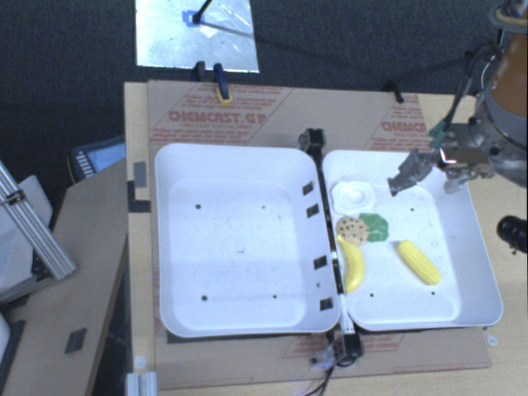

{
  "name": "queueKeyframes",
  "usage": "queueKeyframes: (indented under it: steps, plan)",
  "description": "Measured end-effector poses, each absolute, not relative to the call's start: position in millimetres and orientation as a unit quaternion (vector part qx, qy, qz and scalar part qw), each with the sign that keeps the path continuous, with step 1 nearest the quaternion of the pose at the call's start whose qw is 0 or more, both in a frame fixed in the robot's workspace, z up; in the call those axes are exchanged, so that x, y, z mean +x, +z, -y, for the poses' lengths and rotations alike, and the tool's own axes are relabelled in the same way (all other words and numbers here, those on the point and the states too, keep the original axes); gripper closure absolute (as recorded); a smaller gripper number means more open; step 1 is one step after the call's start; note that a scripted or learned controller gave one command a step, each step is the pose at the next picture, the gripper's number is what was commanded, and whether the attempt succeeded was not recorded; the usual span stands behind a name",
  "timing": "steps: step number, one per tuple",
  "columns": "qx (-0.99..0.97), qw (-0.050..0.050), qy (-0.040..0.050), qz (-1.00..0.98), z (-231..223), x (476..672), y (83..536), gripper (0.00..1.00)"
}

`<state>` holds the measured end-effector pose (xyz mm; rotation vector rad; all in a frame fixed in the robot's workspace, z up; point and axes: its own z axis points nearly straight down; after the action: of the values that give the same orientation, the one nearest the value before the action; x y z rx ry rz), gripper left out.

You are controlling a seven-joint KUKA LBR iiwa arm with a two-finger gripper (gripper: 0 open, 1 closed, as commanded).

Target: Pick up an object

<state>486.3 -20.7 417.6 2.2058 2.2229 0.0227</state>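
Where cardboard shows — twin white bins (pixel 239 159).

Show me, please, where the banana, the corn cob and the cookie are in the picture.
banana (pixel 353 268): camera view, middle of its curved yellow body.
corn cob (pixel 419 262): camera view, middle of the yellow cob.
cookie (pixel 351 229): camera view, centre of its speckled round top.

Camera position: we look from above the worktop (pixel 272 110), fixed, at a slant.
Facing: we face down on both white bins, the left bin (pixel 239 159) and the right bin (pixel 462 246), side by side.
Nearness: we stand far enough to take in both bins whole.
Arm entry: we see the arm (pixel 503 81) reach in from our right.
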Motion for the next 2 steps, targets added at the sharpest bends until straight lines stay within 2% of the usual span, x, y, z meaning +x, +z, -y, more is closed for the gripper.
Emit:
queueKeyframes:
  steps: [1, 2]
  plan:
    - [0.704, -0.005, -0.0037, -0.71, -34, 484.9, 274, 0.0]
    - [0.706, 0.008, 0.0073, -0.708, 8, 504.8, 428, 0.0]
